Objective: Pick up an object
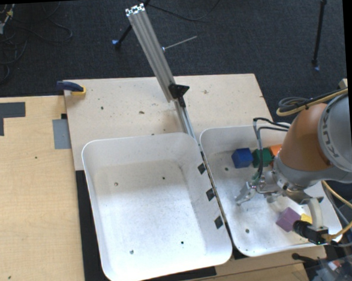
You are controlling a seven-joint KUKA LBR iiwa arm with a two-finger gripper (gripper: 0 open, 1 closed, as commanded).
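end effector (247,193) low in right bin (246,246) near blue block (241,157).

A blue block (241,157) is lying in the right-hand bin (233,232), toward its far side, resting flat on the white floor with one corner turned toward the divider. Just beside it, on its right, a green block (262,157) is sitting, apparently touching it, with part of it running under the arm. An orange piece (276,150) is showing past the green one; most of it is hidden, so its shape cannot be told. Well apart from these, near the bin's front right, a purple block (286,220) is lying tilted. A small yellow piece (306,218) is sitting just beside it, partly covered.
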